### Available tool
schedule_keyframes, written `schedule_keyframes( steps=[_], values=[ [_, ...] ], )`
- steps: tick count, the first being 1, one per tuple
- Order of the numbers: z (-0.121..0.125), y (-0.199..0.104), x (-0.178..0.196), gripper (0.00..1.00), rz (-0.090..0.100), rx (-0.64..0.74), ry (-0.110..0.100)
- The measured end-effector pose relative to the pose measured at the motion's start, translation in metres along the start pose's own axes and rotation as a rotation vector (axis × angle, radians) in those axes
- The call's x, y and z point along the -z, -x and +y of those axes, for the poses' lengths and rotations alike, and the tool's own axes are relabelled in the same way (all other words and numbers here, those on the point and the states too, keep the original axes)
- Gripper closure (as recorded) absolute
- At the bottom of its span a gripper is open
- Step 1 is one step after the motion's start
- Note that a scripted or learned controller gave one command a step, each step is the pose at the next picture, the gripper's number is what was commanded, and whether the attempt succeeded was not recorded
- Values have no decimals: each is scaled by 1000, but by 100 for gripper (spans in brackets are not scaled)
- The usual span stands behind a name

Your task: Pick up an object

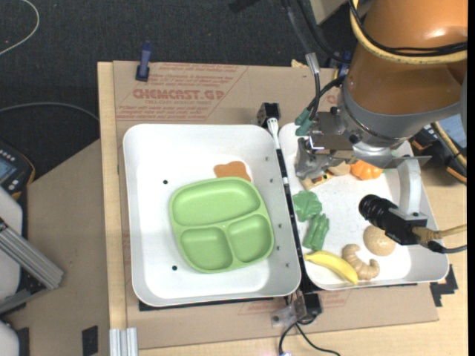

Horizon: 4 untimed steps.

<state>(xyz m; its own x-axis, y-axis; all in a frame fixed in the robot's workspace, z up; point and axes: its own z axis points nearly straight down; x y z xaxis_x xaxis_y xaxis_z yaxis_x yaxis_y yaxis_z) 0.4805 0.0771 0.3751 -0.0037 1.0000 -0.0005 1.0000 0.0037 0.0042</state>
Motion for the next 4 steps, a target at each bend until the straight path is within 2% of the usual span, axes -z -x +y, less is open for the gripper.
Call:
schedule_keyframes(
  steps=[3,4],
  values=[
    [0,7,40,100,0,-1,3],
    [17,36,-33,100,-2,-8,-13]
  ],
)
